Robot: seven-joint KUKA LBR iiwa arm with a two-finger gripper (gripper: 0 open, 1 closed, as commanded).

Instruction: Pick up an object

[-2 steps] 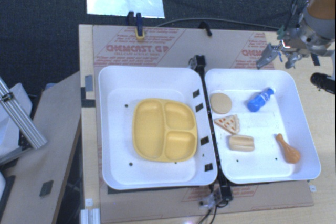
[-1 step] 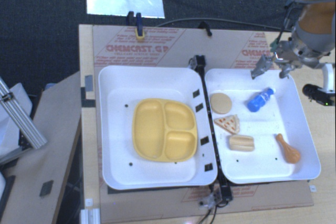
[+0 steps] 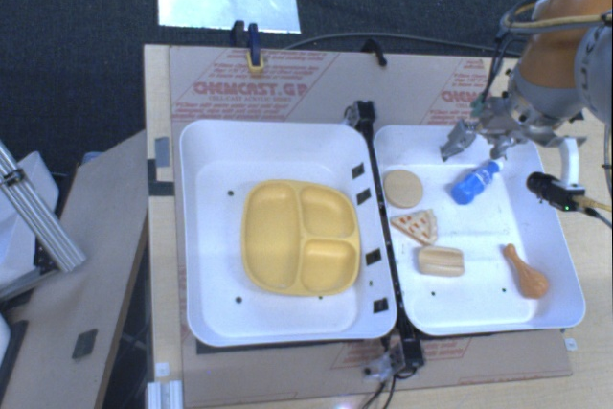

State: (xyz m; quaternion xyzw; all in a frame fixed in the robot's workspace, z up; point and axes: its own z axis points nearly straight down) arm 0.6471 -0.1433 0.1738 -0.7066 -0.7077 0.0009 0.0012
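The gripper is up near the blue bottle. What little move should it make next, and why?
Probably a short drop straight down and slightly toward the blue bottle. The gripper hangs just above the bottle's upper end in the right bin, with nothing between its fingers. The bottle lies tilted and apart from the round cookie, so it looks like the nearest free thing to grasp.

Bright, even light (soft shadows).
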